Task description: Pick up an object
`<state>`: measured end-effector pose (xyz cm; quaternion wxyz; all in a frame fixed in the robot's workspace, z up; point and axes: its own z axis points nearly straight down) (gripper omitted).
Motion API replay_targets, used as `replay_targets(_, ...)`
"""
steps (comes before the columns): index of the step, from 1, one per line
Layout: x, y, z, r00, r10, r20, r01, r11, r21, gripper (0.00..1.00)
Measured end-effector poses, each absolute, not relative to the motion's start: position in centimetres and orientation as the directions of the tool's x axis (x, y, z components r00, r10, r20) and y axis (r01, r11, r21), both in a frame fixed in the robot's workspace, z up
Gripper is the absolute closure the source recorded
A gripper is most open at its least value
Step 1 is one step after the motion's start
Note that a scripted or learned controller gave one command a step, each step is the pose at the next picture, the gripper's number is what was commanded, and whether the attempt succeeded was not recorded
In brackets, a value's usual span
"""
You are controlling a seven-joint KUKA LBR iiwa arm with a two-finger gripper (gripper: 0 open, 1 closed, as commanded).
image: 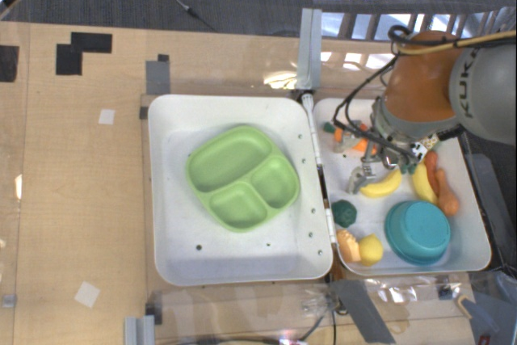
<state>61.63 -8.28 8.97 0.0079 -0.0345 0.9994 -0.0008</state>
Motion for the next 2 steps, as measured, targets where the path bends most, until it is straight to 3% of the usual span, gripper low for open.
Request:
replay_targets(1,54.2,-12.9,9.5,-0.989,-0.149,-0.006,-0.149,0.989,-0.002,0.00)
replay_targets(2,57.6,-10.0,9.0,-0.988,-0.155,-0.017,-0.155,0.988,-0.004,0.00)
